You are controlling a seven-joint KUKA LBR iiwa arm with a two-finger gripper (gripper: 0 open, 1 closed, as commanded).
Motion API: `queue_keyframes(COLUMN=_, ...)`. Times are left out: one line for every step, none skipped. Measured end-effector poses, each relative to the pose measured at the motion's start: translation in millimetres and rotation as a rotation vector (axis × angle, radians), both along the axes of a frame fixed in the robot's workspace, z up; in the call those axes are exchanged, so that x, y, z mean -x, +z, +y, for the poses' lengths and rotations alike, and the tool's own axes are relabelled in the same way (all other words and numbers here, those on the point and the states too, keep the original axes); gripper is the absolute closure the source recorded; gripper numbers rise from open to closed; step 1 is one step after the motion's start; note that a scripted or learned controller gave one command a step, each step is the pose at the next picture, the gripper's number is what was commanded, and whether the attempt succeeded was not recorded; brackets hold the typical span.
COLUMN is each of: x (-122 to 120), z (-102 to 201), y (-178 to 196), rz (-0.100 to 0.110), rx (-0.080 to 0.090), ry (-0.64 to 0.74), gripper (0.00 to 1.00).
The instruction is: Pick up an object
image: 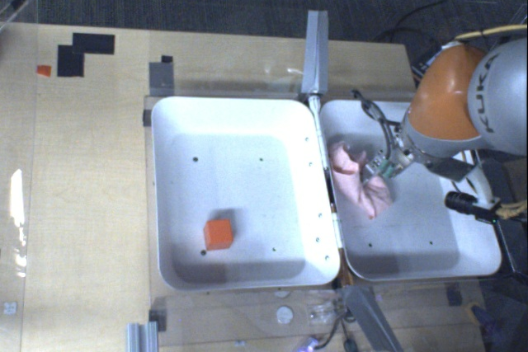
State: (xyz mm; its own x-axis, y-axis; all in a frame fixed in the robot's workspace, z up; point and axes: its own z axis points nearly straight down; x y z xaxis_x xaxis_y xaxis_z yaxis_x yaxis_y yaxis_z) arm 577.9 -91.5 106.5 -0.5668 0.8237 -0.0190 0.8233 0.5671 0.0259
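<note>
arm: grey KUKA with orange band, reaches in from the right, wrist over the right bin [429,251]
pincer: [384,168] low over the right bin, tip at the right edge of the pink cloth
pincer state: cannot tell open or closed; the tip is small, dark and partly blurred against the cloth
grip: no object visibly held; contact with the cloth looks likely but is not certain
pink cloth: [356,177] crumpled, soft, in the left half of the right bin, just beside the divider between the bins
cloth long axis: runs from upper left to lower right, upper lump near the bin wall, lower end trailing toward the bin middle
key relation: cloth lies directly left of the pincer tip and slightly under it; nearest object by far
orange block: [219,234] small cube in the left bin [247,119], lower left area, well apart from the pincer, across the divider
likely target: pink cloth, judged from the pincer position
step in hand: probably at or near the grasp point, lift not yet done
next move needs: closing on a fold of the cloth, then straight up; cloth is limp and will hang
risk: thin fold may slip out; tip may pinch only an edge
worktop: [82,202] light wood, black and orange markers at far upper left
</note>
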Motion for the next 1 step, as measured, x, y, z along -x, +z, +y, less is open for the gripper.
queue_keyframes(x=-68.5, z=49.8, y=79.4, rz=0.021, rx=0.001, ry=0.092, gripper=1.00)
